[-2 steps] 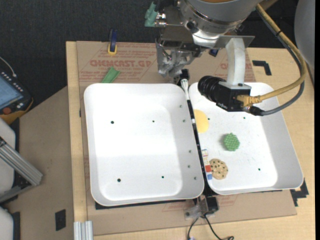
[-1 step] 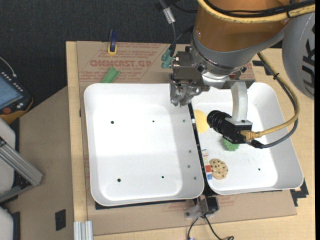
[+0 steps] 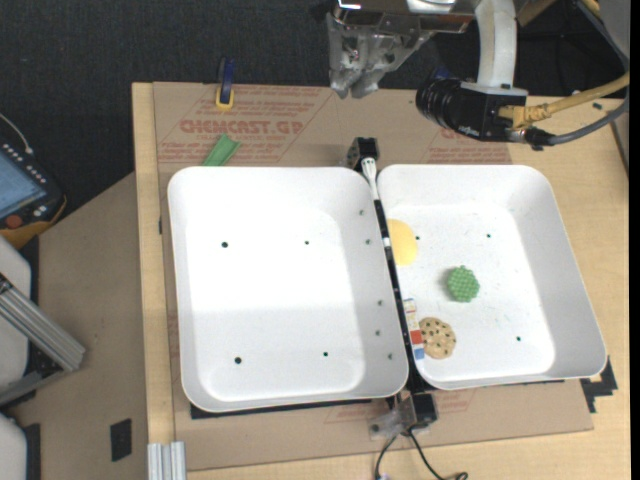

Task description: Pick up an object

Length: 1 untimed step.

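My gripper [image 3: 362,73] hangs high over the back edge of the bench, behind the seam between the two bins, with nothing visibly under it. The right bin [image 3: 540,268] holds three things near its left wall: a flat yellow piece [image 3: 402,241] against the wall, a green knobbly ball [image 3: 462,284] nearer the middle, and a brown spotted cookie [image 3: 437,338] toward the front. A small red and blue item [image 3: 416,339] lies beside the cookie at the wall. The gripper is well away from all of them, up and to the back.
The left bin [image 3: 190,268] sits beside the right one on brown cardboard. A green strip [image 3: 220,150] and a blue and yellow clamp [image 3: 226,88] lie behind the left bin. Black clips [image 3: 363,153] hold the seam at the back and front [image 3: 420,408].
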Available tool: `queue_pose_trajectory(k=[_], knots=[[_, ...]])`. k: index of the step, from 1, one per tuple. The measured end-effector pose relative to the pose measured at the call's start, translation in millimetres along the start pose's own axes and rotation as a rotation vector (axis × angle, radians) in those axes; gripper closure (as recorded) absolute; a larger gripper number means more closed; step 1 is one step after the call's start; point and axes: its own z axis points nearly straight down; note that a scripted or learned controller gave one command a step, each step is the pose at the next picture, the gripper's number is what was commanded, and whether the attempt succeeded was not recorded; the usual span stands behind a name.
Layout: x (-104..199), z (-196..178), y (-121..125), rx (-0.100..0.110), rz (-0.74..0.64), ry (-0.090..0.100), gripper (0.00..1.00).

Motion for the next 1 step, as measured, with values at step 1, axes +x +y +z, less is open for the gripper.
queue_pose_trajectory(k=[1], knots=[[20.0,173.3,-26.7,0.036,0.001,-0.012,1.00]])
